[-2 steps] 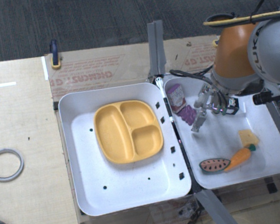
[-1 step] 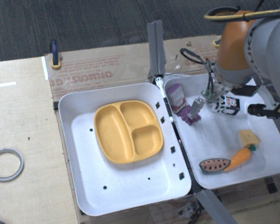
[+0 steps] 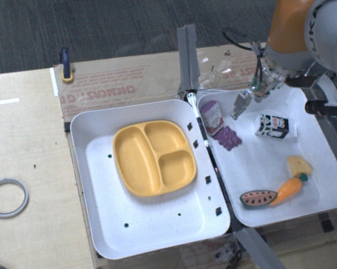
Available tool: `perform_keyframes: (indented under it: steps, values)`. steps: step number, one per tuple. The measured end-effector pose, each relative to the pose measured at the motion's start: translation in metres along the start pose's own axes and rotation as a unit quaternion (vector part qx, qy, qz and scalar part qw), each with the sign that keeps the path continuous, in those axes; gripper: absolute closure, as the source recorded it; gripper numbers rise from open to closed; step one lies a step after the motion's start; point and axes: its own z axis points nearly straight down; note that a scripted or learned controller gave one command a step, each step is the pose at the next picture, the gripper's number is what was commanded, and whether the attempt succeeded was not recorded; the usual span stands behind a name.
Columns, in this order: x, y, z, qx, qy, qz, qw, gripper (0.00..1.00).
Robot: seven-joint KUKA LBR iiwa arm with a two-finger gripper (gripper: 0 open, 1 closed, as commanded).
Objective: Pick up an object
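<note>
A: What lay nearest the camera in the right bin (image 3: 329, 201)?

B: A watermelon slice (image 3: 259, 198) sat at the near edge, touching the tip of a carrot (image 3: 288, 190) just to its right. A pale cheese wedge (image 3: 299, 166) lay just beyond the carrot's green top.

A: And the left bin (image 3: 108, 234)?

B: It held a yellow divided plate (image 3: 155, 157), flat, in its middle and far part.

A: Farther back on the right?

B: A small black-and-white carton (image 3: 273, 126) lay toward the far right. A bunch of purple grapes (image 3: 226, 137) sat near the divider, with a pink-labelled can (image 3: 211, 115) just behind it, touching or nearly so.

A: And the arm?

B: The gripper (image 3: 239, 105) hung over the far part of the right bin, between the can and the carton, tilted toward the left. Nothing sat between its fingers; I couldn't tell whether they were apart or together.

A: Outside the bins?

B: A grey tape ring (image 3: 6, 197) lay on the bench, well to the left.
</note>
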Motion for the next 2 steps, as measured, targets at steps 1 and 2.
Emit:
perform_keyframes:
  steps: [1, 2]
  values:
    - [-0.039, -0.019, 0.074, 0.002, 0.001, 0.296, 0.955, 0.0]
    - [-0.064, -0.091, 0.073, 0.001, 0.001, 0.171, 0.9853, 0.0]
